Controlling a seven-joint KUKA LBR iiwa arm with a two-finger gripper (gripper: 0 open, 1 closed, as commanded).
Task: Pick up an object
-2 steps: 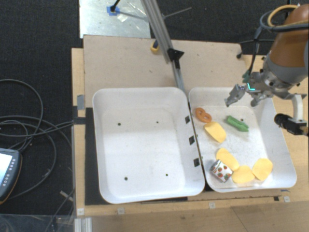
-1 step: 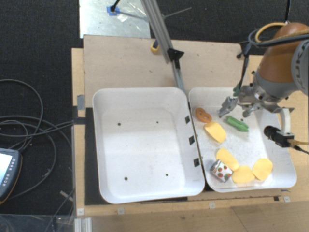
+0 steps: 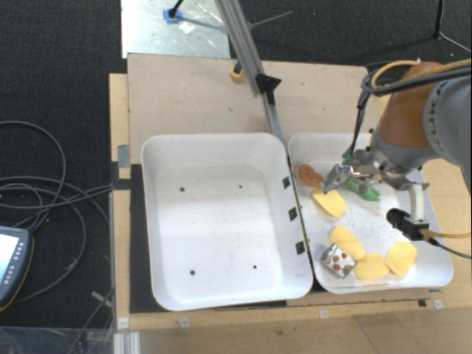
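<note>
Plywood bench [image 3: 192,94] — 2 white bins; gripper [image 3: 341,178], fingers unclear, over right bin's [image 3: 442,271] green object [image 3: 363,188] — small, elongated.

Dark carpet [image 3: 59,65] around wooden bench [image 3: 192,98]

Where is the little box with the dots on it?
The dotted box lies near the front of the right bin, just left of the yellow pieces.
</note>
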